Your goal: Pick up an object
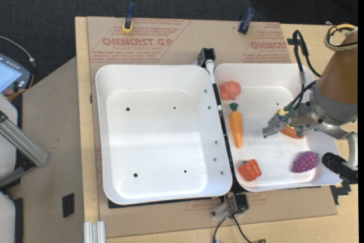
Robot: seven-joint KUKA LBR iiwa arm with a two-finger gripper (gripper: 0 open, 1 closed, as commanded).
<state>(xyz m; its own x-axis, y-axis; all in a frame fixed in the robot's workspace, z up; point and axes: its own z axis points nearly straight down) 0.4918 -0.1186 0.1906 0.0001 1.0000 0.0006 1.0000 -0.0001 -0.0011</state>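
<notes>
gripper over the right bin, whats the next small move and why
Probably a straight, short lift. The gripper sits low in the right bin right by an orange piece partly hidden under it; raising it would show whether anything was caught. The carrot lies apart.

2 white bins [153,134], left one with small black dots on its floor. Brown board [170,37] beneath, red print on it. Carrot [236,128] orange with green top. Pink-red lump [230,90]. Red pepper [249,169]. Purple grapes [305,161]. Orange-red item [293,132] by grey gripper [278,125]. Arm [341,85] grey with orange band. Clamps: yellow-blue [128,20], blue [247,20]. Floor dark grey.
</notes>
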